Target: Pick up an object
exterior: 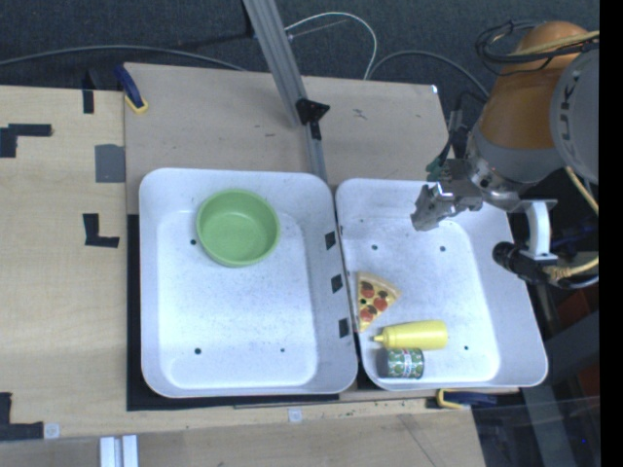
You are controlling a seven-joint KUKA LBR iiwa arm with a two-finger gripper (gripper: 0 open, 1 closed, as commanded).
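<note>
Nearest, over the right white plastic bin's (487, 358) far edge, hovers the grey metal claw (429, 212), carrying nothing; I cannot tell its state. Nothing picked yet. Near that bin's front edge lie a flat pizza-slice toy (374, 300), glossy yellow squeeze bottle (414, 335) and small green can (403, 362).

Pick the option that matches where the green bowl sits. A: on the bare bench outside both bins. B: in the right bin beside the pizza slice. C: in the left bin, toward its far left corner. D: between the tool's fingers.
C: the green bowl rests on the floor of the left bin, toward its far left corner, well apart from the pizza slice in the right bin.
</note>
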